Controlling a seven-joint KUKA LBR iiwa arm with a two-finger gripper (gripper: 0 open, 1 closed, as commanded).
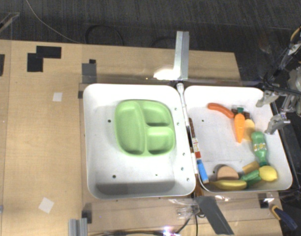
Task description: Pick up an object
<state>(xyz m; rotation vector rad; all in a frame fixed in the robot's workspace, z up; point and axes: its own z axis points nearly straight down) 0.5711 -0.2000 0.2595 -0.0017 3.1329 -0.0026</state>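
The right bin (214,132) holds several toy foods. A red-orange chili (220,110) lies near its back. An orange carrot (238,126) sits beside it, and a green bottle (258,146) lies further right. Along the front edge are a yellow lemon (268,173), a banana (229,184) and a brown round piece (226,172). My gripper (270,111) hangs over the bin's right rim, just right of the carrot and above the bottle. Its two grey fingers (265,98) stand apart with nothing between them.
The left bin (99,176) carries a green divided plate (143,127). A blue marker (201,170) lies along the divider between the bins. A metal post (182,55) rises behind the bins. Wooden bench top (37,146) spreads to the left.
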